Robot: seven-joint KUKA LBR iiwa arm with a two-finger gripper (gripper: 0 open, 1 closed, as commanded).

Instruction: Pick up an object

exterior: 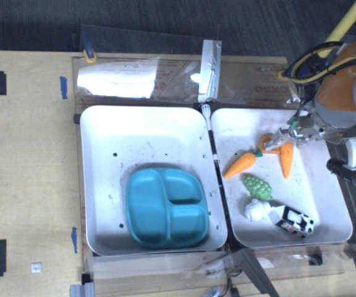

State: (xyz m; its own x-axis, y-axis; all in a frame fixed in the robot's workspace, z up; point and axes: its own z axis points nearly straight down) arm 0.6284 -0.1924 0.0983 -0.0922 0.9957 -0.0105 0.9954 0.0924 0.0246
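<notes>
In the overhead camera view, the gripper (294, 132) hangs over the right bin (332, 197), fingertips just above the upright carrot (286, 158); whether they are parted cannot be told. A second carrot (240, 164) and an orange ring (266, 142) crowd close to its left, so a closing grasp risks nudging the target aside or catching two pieces.

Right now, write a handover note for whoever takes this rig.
Gripper: low over the right white bin, at its upper right, beside the stubby orange toy carrot; finger state unclear, nothing seen held.
Right bin also holds a longer orange carrot, a bumpy green vegetable toy, a small white lump and a black-and-white toy.
Left white bin: blue divided plastic tray.
Done: approach. Left: grasp and lift one object.
</notes>
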